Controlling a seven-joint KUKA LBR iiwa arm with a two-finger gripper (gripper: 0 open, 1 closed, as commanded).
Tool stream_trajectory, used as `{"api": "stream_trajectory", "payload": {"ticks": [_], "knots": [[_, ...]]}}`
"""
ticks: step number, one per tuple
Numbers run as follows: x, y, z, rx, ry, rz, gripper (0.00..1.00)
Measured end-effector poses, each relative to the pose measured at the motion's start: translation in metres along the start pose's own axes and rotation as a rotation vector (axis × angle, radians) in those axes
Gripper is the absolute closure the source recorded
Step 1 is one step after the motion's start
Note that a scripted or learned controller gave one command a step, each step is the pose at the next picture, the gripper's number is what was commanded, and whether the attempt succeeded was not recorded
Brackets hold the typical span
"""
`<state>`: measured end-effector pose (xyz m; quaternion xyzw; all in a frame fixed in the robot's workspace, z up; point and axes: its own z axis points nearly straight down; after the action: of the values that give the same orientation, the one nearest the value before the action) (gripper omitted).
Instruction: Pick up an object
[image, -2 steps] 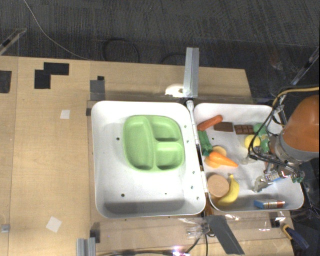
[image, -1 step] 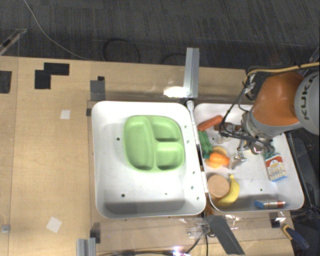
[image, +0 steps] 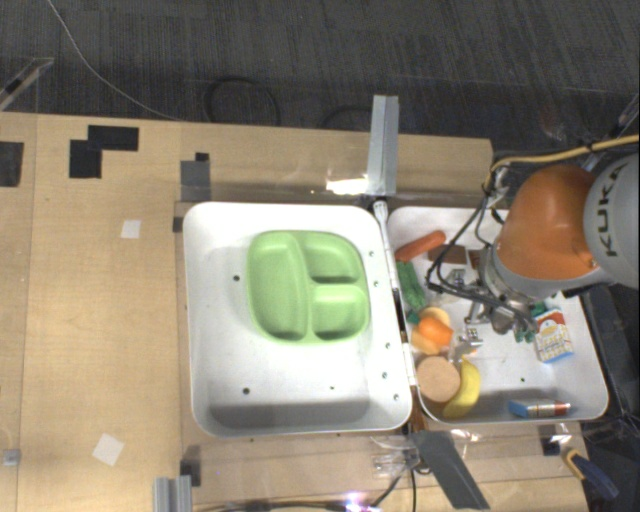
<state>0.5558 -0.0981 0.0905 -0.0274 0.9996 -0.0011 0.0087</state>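
Smooth curved banana (image: 464, 391) beside round tan disc (image: 437, 378); fingers (image: 478, 322) perhaps spread above, hard to tell.

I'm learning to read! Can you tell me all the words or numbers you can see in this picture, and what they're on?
"KU": big dark letters on the grey arm, cut off at the picture's edge.
The small white carton in the right bin has red and blue print, too blurred to read.
The marker at the front of that bin has a label too small to read.

A light wooden bench (image: 90, 330) carries two white bins (image: 215, 300), side by side and touching.
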Motion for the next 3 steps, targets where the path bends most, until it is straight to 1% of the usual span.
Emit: {"api": "stream_trajectory", "payload": {"ticks": [1,2,3], "knots": [[-0.004,0.001,-0.014,0.002,-0.013,-0.007,1.0],[-0.045,-0.02,-0.121,-0.001,0.002,-0.308,1.0],[0.021,0.036,-0.133,-0.005,0.007,-0.514,1.0]]}}
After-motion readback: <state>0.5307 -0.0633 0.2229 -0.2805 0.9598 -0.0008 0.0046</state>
